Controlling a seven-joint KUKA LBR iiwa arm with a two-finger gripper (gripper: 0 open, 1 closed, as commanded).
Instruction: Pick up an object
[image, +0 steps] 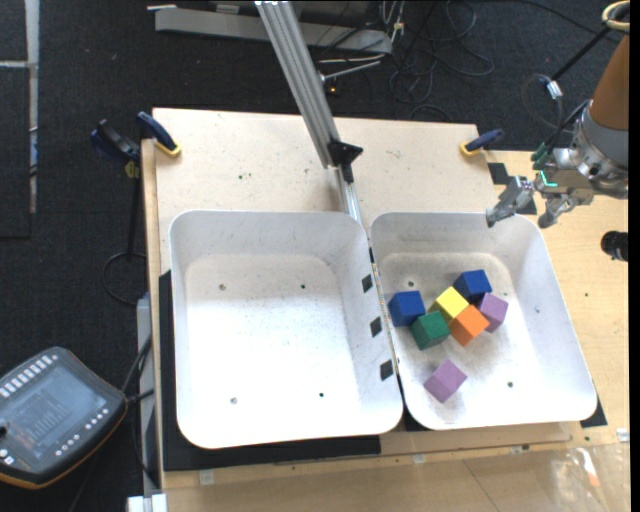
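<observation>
Hovering over right bin (560, 300) far rim, gripper (527, 203) jaws spread, unladen; blocks (450, 315) clustered mid-bin.

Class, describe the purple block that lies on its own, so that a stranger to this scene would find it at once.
Start at the right bin, which holds a huddle of coloured blocks. Look below that huddle, toward the bin's near edge. There the lone purple block lies apart, touching nothing, unlike the other purple block, pressed against the orange block.

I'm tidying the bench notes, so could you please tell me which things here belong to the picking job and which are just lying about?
Belongs to the job:
- claw, open, above the right bin's far rim
- right bin
- cluster of blocks
- lone purple block

Just lying about:
- left bin
- handheld pendant
- blue clamps
- metal pole
</observation>
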